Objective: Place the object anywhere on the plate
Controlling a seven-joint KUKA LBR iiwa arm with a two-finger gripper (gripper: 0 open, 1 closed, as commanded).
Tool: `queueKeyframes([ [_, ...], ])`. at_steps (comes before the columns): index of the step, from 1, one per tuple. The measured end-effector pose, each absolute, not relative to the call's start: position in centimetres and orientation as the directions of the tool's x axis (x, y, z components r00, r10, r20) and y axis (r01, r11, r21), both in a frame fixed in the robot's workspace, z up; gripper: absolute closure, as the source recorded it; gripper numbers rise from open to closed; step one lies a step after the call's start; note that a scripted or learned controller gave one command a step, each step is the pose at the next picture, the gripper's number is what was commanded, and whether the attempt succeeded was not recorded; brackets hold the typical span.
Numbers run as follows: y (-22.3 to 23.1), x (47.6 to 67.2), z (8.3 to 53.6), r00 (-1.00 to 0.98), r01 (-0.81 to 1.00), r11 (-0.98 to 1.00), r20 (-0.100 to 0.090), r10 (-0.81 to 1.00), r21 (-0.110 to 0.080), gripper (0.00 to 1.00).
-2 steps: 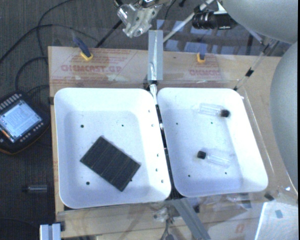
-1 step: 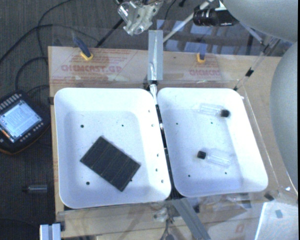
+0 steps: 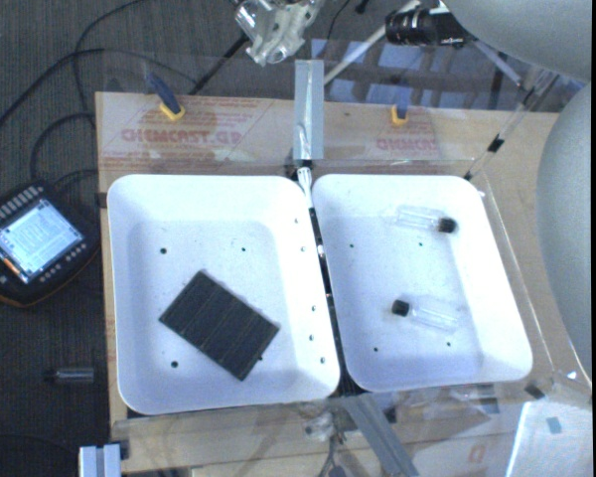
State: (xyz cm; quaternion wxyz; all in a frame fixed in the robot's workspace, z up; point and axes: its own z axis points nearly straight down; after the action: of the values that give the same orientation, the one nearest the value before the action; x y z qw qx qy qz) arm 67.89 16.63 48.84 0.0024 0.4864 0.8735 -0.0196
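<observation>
Two shallow white bins sit side by side on my bench. The left bin [image 3: 129, 237] holds one thing: a dark, square, ribbed plate [image 3: 220, 324], lying flat and turned at an angle, toward the near side of the bin floor. The right bin [image 3: 497, 306] holds two small clear vials, each with a black cap. One vial [image 3: 423, 220] lies near the far right corner, its cap pointing right. The other vial [image 3: 427, 313] lies closer to the near side, around the middle of the bin, its cap pointing left. The two vials are well apart from each other, and both are in the other bin from the plate, so neither touches it.

My arm [image 3: 566, 117] shows as a large grey mass at the upper right and down the right side, above the bench. I cannot tell my gripper's state from here, nor whether it has anything in it.

A teach pendant [image 3: 32, 241] with a lit screen lies off the bench to the left. Two yellow clamps [image 3: 169, 107] grip the far edge of the board.
</observation>
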Motion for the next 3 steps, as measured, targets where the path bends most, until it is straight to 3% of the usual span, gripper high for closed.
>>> queueKeyframes([
  [3,16.9,68.2,51.0,-0.527,0.850,0.525,-0.033,0.849,-0.041,1.00],
])
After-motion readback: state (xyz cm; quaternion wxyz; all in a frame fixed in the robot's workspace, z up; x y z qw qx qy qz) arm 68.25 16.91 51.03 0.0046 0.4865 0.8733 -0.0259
